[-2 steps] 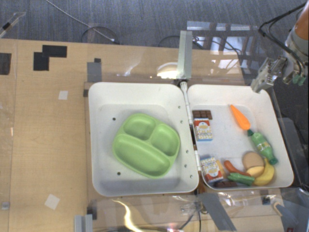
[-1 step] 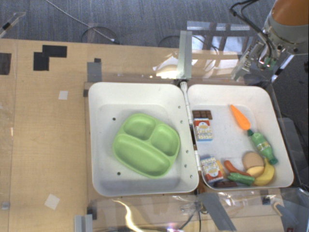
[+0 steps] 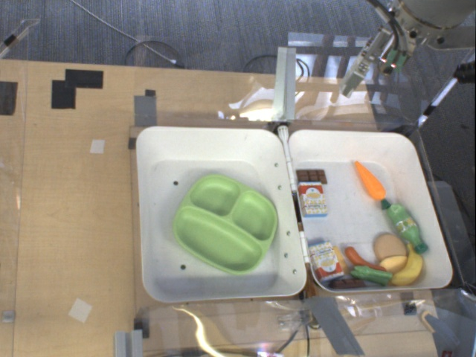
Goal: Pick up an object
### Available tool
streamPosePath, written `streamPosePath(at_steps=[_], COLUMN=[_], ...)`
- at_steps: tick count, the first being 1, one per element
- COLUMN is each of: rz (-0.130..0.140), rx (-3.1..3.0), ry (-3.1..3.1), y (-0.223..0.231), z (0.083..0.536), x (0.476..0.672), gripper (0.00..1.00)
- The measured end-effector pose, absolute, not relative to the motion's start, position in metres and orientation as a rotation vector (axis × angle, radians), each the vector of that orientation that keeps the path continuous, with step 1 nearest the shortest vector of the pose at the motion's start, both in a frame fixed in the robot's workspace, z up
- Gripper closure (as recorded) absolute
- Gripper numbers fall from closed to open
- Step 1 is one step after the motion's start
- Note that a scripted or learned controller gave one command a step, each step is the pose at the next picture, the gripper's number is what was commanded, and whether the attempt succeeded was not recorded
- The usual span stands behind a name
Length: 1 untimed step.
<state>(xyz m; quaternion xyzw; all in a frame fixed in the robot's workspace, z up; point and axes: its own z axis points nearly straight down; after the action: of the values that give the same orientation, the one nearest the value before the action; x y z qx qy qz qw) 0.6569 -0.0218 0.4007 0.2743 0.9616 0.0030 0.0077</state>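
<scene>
One carrot [image 3: 370,180] sits at our end effector's [image 3: 355,74] 6 o'clock, long axis 11-to-5; its opening we can't tell.

Wooden bench [image 3: 67,199] bearing left bin [image 3: 149,199], right bin [image 3: 424,177].

Green divided plate [image 3: 225,223] in a white bin [image 3: 160,149] — orange carrot [image 3: 370,180], yellow banana [image 3: 408,268]

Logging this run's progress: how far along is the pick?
Nothing looks done yet. The end effector hovers above the bench, beyond the right bin, with nothing between its fingers. The carrot, green bottle and banana lie in it. Descent, grasp and lift remain.
</scene>
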Motion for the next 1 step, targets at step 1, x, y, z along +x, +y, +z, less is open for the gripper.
streamPosePath(at_steps=[1], rz=[-0.006], rx=[0.83], ry=[3.033], y=[-0.1612], z=[0.2708], x=[0.6378], gripper=[1.0])
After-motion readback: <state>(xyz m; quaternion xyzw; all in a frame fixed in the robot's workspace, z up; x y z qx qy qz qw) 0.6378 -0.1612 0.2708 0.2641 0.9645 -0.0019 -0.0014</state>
